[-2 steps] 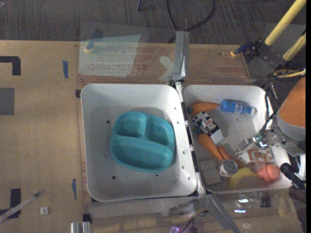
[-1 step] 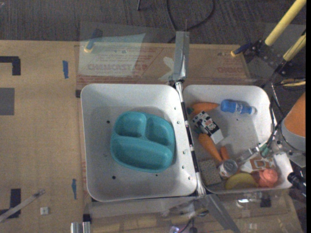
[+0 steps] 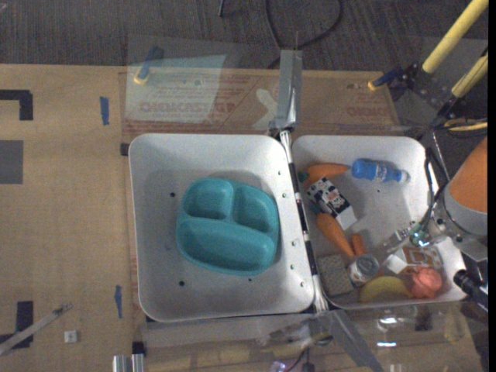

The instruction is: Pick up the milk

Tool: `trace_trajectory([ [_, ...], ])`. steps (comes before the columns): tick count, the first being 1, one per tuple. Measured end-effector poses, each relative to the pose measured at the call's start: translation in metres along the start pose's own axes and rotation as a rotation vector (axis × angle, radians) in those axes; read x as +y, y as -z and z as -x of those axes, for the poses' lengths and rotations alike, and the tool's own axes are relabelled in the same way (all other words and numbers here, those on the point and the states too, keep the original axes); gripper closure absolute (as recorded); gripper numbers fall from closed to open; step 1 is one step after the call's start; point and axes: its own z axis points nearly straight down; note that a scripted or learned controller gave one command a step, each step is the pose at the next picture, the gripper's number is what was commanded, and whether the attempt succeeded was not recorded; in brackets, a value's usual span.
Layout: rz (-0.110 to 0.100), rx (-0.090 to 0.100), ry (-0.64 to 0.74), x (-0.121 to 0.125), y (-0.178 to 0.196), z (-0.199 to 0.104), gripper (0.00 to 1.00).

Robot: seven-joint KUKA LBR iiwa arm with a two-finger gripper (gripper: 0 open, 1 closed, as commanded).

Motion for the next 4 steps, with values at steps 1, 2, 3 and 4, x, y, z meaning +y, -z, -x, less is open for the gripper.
trace_trajectory([
  [1,-0.022,-0.03,-0.048,0.029,0.091,-0.051,1.0],
  [2,-0.024,-0.03,-0.049,0.028,0.09,-0.05,0.0],
  [3,-0.026,-0.027,0.067,-0.008,0.006,-0.01,0.0],
  [4,-0.025,-0.029,0.126,0.003,0.082,-0.051,0.0],
])
